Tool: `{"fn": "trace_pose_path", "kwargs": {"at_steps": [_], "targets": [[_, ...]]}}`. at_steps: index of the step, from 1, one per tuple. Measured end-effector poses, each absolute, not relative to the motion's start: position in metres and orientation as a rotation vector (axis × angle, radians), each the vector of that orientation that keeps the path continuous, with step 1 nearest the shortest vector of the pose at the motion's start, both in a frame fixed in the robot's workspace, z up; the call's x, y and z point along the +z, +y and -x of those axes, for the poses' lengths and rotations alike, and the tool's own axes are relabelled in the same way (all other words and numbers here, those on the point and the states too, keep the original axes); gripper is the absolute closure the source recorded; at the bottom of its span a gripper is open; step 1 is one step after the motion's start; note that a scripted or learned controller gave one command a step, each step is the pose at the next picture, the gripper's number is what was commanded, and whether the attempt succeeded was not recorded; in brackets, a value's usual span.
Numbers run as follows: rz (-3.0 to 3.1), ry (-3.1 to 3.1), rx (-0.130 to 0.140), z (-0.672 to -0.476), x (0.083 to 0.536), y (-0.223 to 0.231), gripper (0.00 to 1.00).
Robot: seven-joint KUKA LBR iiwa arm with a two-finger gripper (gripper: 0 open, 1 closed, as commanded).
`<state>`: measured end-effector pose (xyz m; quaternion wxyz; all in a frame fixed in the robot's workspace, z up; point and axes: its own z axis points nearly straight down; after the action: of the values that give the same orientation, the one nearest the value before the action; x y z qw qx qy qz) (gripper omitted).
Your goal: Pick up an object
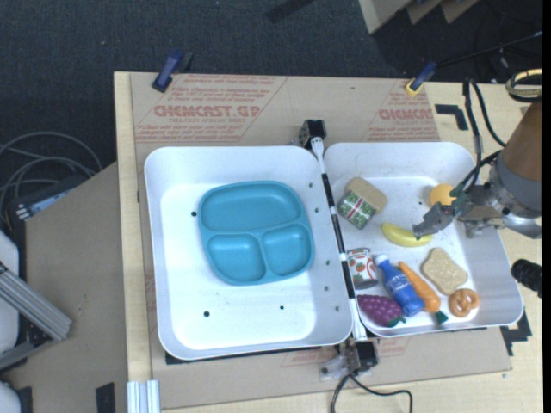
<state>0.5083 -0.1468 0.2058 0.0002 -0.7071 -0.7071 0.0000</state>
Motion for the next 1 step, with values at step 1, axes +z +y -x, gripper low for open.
{"fn": "trace_pose_path", "kwargs": {"at_steps": [1], "targets": [[2.23, -2.223, 0.0, -0.5041, 0.0952, -0.1144, 0.0]]}}
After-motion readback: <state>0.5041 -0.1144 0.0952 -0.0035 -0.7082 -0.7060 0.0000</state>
